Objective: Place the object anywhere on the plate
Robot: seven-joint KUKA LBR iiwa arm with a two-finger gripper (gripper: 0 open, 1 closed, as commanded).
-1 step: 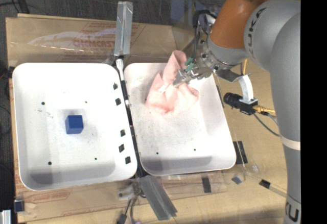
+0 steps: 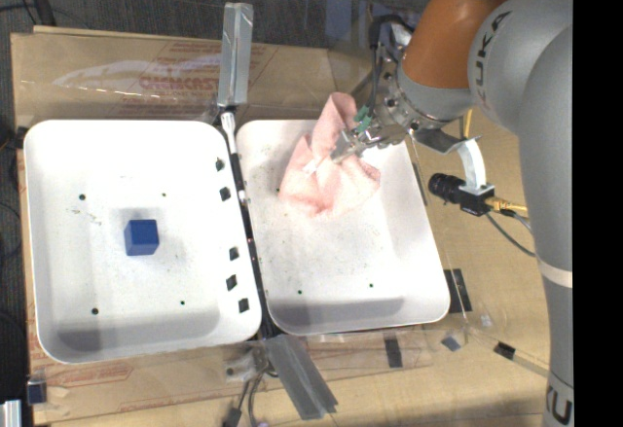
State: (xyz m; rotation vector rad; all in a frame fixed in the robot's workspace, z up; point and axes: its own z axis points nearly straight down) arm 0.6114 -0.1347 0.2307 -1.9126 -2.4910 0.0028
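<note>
A crumpled pink cloth [image 2: 326, 167] lies in the right white bin [image 2: 389, 269], bunched in the far part of it, close to the bin's far right corner. One edge of the cloth is lifted into a peak, and the claw [image 2: 362, 135] sits right at that peak, its tips pinched on a fold of the pink fabric. The rest of the cloth spreads down onto the bin floor. No plate can be made out in either bin.

The left white bin [image 2: 58, 221], touching the right bin along a shared centre seam, holds a small blue cube [image 2: 142, 236], well apart from the cloth and resting near the middle of its floor.

The grey arm [image 2: 531, 75] comes in from beyond the right bin, its orange band [image 2: 448, 31] above the wrist, and bends down over the bin's far right corner. A black cable fitting [image 2: 458, 192] hangs just beside that bin's right rim.

Both bins rest on a worktop [image 2: 496, 250] covered in brown cardboard. The claw's tips are small and partly masked by the cloth, so their exact spread is hard to judge. The arm's upper part is cut off at the frame edge.
</note>
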